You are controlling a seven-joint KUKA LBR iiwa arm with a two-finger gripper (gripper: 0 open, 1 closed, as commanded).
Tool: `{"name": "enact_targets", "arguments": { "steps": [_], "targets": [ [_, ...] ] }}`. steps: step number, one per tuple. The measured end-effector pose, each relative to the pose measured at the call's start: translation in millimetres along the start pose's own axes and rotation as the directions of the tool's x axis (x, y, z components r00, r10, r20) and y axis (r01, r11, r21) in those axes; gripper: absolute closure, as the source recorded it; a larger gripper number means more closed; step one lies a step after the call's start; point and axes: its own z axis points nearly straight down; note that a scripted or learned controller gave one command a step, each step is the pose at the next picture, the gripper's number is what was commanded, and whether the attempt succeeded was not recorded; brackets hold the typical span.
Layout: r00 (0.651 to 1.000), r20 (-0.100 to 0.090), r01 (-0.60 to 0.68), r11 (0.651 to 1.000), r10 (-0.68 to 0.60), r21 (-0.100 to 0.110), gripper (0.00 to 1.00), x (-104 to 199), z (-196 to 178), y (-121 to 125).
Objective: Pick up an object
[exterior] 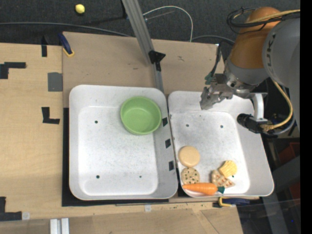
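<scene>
Bench surface: light wooden bench [29, 130] under dark flooring at 12 o'clock; a small yellow ball [80, 8] lies on that flooring at 11 o'clock, well outside both bins.
Left bin: shallow white left bin [87, 145]; it holds a green bowl [141, 115], upright, toward the bin's 1 o'clock corner, close to the wall shared with the neighbouring bin.
Camera pole: a grey pole [139, 23] slants down from 12 o'clock to the junction of the bins.
Right bin: shallow white right bin [209, 130]; its contents are clustered at the 6 o'clock end.
Candidate objects: a round tan bun-shaped toy [189, 156]; just below it a speckled cookie-like disc [189, 174]; an orange carrot [200, 188] lying flat against the 6 o'clock wall; a yellow toy [227, 168] and a small waffle-patterned piece [222, 179] at 5 o'clock, touching or nearly so.
Gripper: gripper [210, 99] sits over the right bin's 12 o'clock rim, nothing visible between its fingers; whether it is released or clenched cannot be told.
Risk 1: items are packed together; a descent may land on two at once and wedge or scatter them.
Risk 2: the carrot hugs the wall; a finger may strike the rim.
Risk 3: the rounded bun may slip out of a closing grasp.
Risk 4: the gripper is well apart from the cluster; a descent at its present position would likely close on bare bin floor.
</scene>
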Motion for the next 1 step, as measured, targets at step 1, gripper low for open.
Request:
{"name": "enact_targets", "arguments": {
  "steps": [1],
  "targets": [
    [1.000,0.000,-0.001,1.000,0.001,0.000,1.00,43.8,-2.0,-19.1]
  ]
}}
